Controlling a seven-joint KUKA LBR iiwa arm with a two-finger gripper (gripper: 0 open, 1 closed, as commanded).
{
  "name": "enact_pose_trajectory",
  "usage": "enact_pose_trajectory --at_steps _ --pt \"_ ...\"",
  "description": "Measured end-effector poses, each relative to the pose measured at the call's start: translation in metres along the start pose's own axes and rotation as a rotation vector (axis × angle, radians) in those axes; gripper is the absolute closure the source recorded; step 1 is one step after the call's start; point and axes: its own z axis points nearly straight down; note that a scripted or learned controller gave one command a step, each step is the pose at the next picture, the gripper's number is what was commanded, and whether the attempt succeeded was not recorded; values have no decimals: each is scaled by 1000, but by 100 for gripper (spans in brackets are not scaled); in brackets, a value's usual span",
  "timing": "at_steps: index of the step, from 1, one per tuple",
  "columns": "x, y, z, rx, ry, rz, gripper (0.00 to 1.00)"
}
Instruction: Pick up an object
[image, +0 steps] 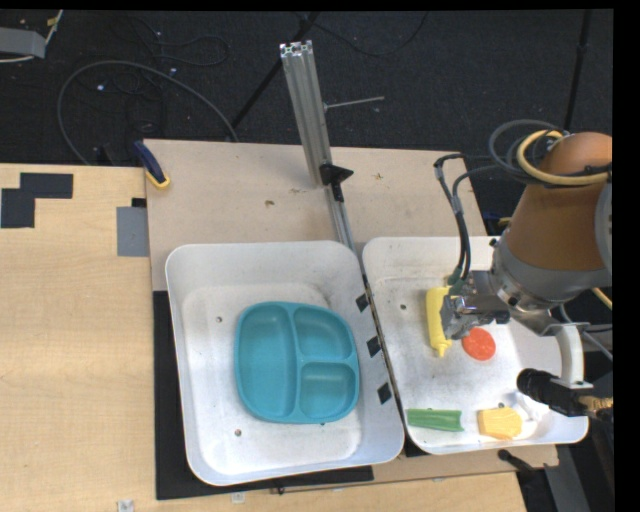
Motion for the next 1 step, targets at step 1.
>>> enact_pose_trajectory --at_steps 1 --pt "43 27 13 1 0 0 100"
